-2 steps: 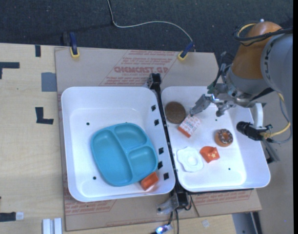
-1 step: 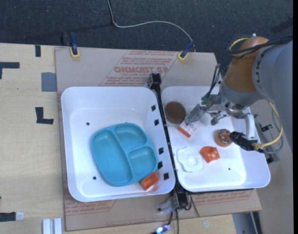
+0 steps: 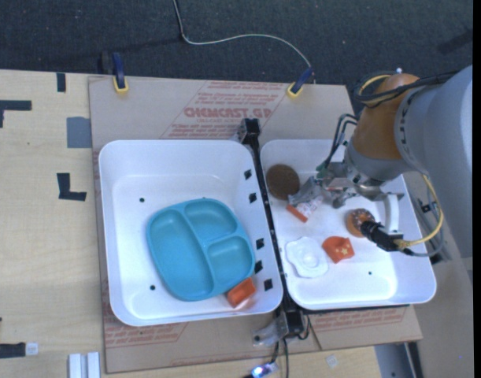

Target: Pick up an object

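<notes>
Objects for picking sit mostly in the right bin (image 3: 413, 294) as I look down through the camera view: a brown round piece (image 3: 283, 179) near the bin's upper left, a white fried-egg-shaped piece (image 3: 306, 257) lower down, a red-orange chunk (image 3: 338, 248) just beside it, and a round brown-and-orange item (image 3: 358, 220) to the right, partly under the wrist hardware. A small orange stick (image 3: 297, 214) lies just below the gripper (image 3: 309, 196). I see the arm (image 3: 397, 128) reaching in from the right, with the gripper low over the upper middle of that bin, between the brown round piece and the round brown-and-orange item. The jaws seem to close around something pale and reddish, but the view is too blurred there and I cannot tell their state. In the left bin (image 3: 122, 164) a blue divided plate (image 3: 199, 246) lies tilted, with an orange piece (image 3: 242, 293) touching its lower right corner. Both bins rest on the tabletop (image 3: 35, 211).
</notes>
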### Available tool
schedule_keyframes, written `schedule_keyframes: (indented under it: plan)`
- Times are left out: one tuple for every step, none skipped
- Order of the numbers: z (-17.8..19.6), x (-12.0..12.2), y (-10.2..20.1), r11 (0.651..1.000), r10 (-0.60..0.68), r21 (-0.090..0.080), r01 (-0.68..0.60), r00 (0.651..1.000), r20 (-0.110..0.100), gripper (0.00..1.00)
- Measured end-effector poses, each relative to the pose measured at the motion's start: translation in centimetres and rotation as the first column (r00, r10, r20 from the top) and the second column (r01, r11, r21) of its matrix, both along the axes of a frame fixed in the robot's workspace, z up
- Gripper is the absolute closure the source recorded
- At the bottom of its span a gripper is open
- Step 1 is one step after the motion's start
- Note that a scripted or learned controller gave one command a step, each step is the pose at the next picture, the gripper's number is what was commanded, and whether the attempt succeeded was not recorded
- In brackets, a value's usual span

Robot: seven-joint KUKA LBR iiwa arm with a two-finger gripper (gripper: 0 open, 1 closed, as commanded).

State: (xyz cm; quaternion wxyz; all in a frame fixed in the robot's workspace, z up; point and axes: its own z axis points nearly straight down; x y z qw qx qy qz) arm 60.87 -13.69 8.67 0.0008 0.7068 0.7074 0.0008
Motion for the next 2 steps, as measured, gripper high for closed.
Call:
schedule_keyframes:
  plan:
    - [1.7,0.5,0.1,1.000,0.002,-0.001,-0.002,1.000,0.016,1.00]
    - [8.0,0.7,0.6,1.000,0.001,-0.001,-0.001,1.000,0.002,1.00]
